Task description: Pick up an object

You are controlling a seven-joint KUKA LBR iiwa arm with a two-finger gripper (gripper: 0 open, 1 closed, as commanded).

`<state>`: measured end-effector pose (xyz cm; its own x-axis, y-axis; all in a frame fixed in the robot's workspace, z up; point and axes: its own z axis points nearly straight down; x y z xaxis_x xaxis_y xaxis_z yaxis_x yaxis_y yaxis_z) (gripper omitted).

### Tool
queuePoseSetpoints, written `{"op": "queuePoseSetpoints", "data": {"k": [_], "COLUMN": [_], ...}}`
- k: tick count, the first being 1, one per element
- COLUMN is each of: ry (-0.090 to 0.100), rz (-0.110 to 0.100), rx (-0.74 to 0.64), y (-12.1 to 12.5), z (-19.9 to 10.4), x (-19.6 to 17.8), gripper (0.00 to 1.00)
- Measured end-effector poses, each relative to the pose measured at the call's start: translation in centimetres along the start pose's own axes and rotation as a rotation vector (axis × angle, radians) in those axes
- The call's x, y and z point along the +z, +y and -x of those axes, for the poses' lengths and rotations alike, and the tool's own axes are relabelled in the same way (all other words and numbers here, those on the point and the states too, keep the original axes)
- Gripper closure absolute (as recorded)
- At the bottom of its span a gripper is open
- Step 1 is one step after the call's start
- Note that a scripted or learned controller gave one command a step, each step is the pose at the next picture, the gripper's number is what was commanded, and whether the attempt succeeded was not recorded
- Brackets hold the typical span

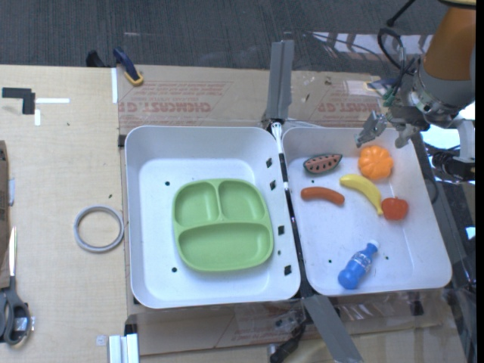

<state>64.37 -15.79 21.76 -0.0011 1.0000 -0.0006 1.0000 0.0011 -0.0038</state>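
Your gripper (387, 129), fingers spread and holding nothing, hangs over the right bin's (423, 278) far edge, with the pumpkin (376, 162) just below it, nearer you, the closest thing to grab.

A robotics lab bench, by the look of it. Flattened cardboard (227, 97) lines the plywood top (57, 165), a tape roll (98, 228) lies at nine o'clock, scissors (13, 308) at eight, and a clamp (128, 66) sits toward eleven.

Wooden bench (60, 172), cardboard sheet (197, 100), dark floor (189, 13)
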Motion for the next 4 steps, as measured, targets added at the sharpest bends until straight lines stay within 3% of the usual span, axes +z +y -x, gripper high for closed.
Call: {"op": "queuePoseSetpoints", "data": {"k": [1, 2, 3, 4], "ry": [-0.001, -0.003, 0.0, 0.0], "rz": [0.003, -0.006, 0.0, -0.001], "rx": [0.002, 0.003, -0.002, 0.0], "y": [-0.1, -0.3, -1.5, -2.8], "z": [1.5, 1.7, -3.3, -12.0], "x": [11.1, 10.3, -3.7, -4.6], "gripper": [0.0, 1.0, 1.0, 1.0]}}
